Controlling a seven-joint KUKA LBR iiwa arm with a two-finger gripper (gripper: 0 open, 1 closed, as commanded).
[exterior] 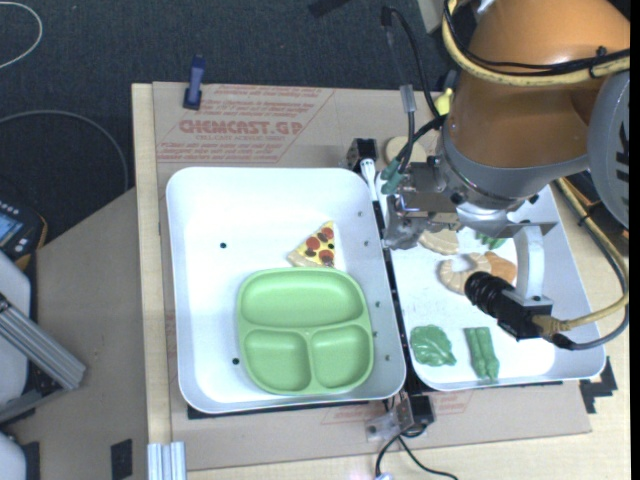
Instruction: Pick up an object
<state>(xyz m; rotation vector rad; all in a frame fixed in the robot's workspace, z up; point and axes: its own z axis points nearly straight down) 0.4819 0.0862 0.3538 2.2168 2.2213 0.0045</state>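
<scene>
White left bin [200, 268]: green tray [304, 330] near front edge, pizza slice [316, 247] behind, bare floor leftward.
Right bin [570, 363]: green toys [432, 346] in front.
Gripper [440, 230]: over back-left corner; grip state cannot be told.

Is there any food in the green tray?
No, it is empty. The green tray shows three bare green compartments. The pizza slice lies beside it in the bin.
</scene>
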